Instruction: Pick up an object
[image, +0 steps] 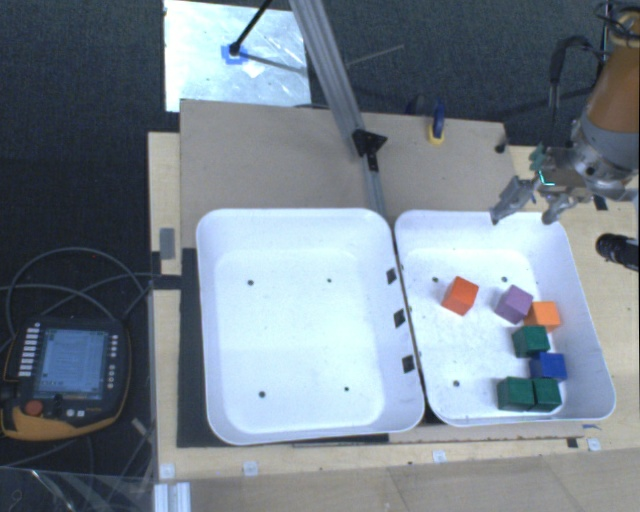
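End effector (524, 207), fingers spread wide and holding nothing, hovers over the right bin's (470, 232) far rim, blocks clustered below.

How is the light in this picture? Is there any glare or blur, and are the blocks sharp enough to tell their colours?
Camera view: even light, soft shadows. Strong glare on the shiny sheet at top left. The white bins are bright, nearly washed out. The blocks, such as the orange block, are slightly soft but clear in colour. The gripper is a little blurred.
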